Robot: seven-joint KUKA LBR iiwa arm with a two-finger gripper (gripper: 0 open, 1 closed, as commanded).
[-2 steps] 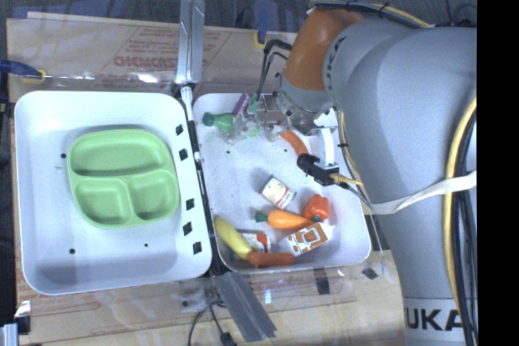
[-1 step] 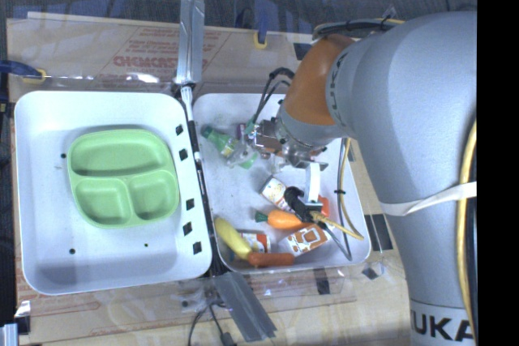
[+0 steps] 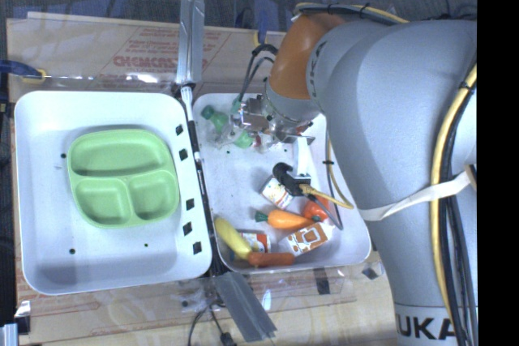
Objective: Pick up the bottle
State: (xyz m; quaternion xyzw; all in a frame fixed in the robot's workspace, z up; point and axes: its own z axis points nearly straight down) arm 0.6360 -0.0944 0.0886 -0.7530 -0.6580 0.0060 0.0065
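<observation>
A clear bottle with green parts point(image 3: 220, 124) lies in the far left corner of the right bin point(image 3: 243, 182). My gripper point(image 3: 253, 126) hangs low over that corner, right beside the bottle's right end, and its body hides part of the bottle. I cannot tell whether the two touch. A second small bottle, white and brown with a black cap point(image 3: 278, 189), lies in the middle of the same bin, apart from the gripper.
Toward the right bin's near end lie a carrot point(image 3: 290, 219), a banana point(image 3: 231, 237), a red pepper point(image 3: 272, 259) and an orange carton point(image 3: 310, 237). The left bin point(image 3: 40, 239) holds a green divided plate point(image 3: 122, 174). The grey arm point(image 3: 389, 109) overhangs the bin's right side.
</observation>
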